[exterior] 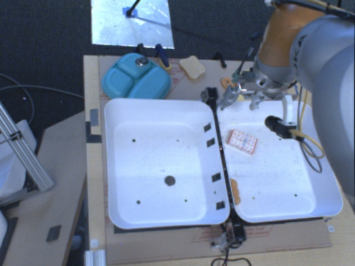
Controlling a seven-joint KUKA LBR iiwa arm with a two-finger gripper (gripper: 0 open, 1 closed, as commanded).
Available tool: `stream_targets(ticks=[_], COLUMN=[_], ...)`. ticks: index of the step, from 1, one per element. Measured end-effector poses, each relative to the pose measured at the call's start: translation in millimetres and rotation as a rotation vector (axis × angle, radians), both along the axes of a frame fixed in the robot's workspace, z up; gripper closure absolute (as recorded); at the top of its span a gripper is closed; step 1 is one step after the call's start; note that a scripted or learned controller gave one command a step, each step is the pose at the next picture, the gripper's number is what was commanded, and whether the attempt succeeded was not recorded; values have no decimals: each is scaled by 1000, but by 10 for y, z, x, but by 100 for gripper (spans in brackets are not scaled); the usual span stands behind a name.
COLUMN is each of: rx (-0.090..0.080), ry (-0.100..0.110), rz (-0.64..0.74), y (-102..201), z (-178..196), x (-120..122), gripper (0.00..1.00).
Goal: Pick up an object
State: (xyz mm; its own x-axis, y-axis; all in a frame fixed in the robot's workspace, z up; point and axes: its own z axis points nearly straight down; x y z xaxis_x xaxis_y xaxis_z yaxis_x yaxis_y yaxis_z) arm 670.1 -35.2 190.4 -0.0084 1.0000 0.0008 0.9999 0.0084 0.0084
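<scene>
Overhead, the pincer point(239, 95) hangs at the right bin's point(327, 201) far edge, beyond the patterned packet point(242, 141); whether its grip is wide or narrow, I cannot tell.

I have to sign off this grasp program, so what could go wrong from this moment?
1. The tool hangs over the right bin's far rim, apart from the pink patterned packet; a straight descent would probably miss it.
2. The small orange piece lies tight against the bin's wall at the divider, so a grasp there may strike the wall.
3. The loose yellow cable hangs near the bin and might snag.
</scene>
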Motion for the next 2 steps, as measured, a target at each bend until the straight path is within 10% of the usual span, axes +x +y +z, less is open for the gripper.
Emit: stream_targets(ticks=[1,2], rx=[-1,-1], ry=[13,3], rz=[-12,-5], y=[-369,-343], z=[-63,52], x=[-841,-792], gripper=[0,100])
